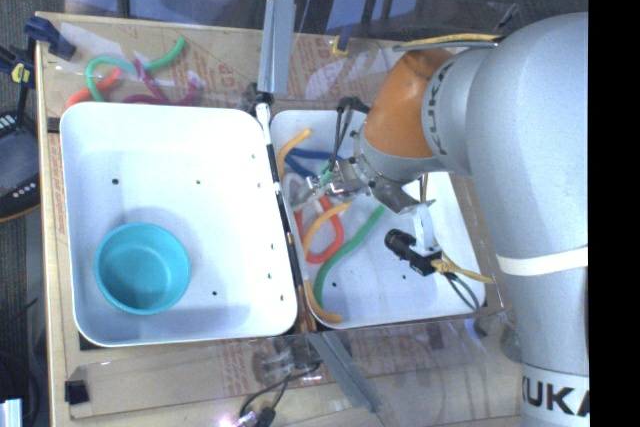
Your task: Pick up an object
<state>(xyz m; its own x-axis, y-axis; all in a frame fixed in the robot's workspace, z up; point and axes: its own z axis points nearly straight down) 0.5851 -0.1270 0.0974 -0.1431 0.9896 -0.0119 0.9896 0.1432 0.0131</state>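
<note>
1. We are looking down on a bench [150,370] that is carrying two white bins side by side.
2. The grey arm [520,165] is reaching in from the right, and its orange band [400,115] is hanging over the far part of the right bin [380,300].
3. The gripper [325,180] is sitting low in the right bin, close to the wall it shares with the left bin [160,165].
4. It is pressing into a tangle of bendy pieces, and the view there is crowded, so we cannot make out whether the pincer is apart, together or clamped on anything.
5. Just beside the gripper, an orange loop [318,223] and a red loop [325,243] are lying over each other.
6. A green tube [350,250] is curving from near the gripper down toward the near wall of that bin.
7. A blue piece [310,160] and a yellow strip [293,147] are lying on the far side of the gripper, possibly touching it.
8. A blue bowl [143,267] is standing upright in the near corner of the left bin, well apart from the gripper.
9. Beyond the left bin, green and pink tubes [130,75] are lying loose on the bench.
</note>
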